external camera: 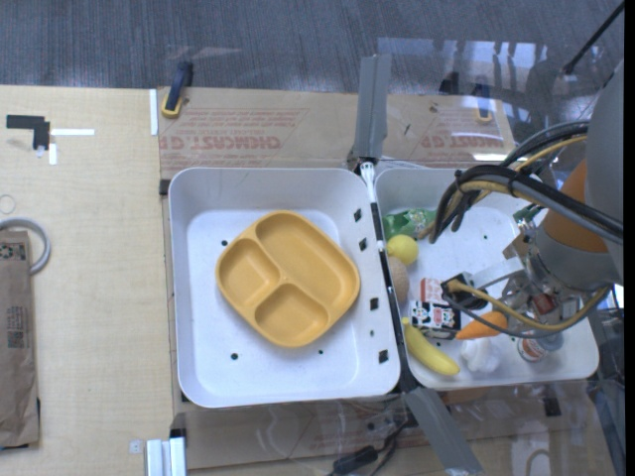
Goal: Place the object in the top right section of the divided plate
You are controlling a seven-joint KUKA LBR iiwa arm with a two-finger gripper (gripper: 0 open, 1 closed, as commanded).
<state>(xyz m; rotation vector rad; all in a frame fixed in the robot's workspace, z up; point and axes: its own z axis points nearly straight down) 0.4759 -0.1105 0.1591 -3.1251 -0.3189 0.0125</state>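
Note:
The yellow divided plate (288, 278) lies tilted in the left white bin (198, 365), with three sections and nothing in them. My gripper (531, 315) hangs low over the right bin (585, 365), at its right side, beneath the orange band of the arm (580, 221). Under and beside it lie an orange carrot (483, 326), a small red, white and black packet (435, 305) and a white lump (481, 360). Cables and the wrist hide what sits directly below the gripper.
The right bin also holds a banana (432, 353) at the front left, a yellow lemon (402, 249) and a green packet (409, 222) at the back left. Black and yellow cables (496, 181) arch over that bin. A grey divider (369, 107) stands behind the bins.

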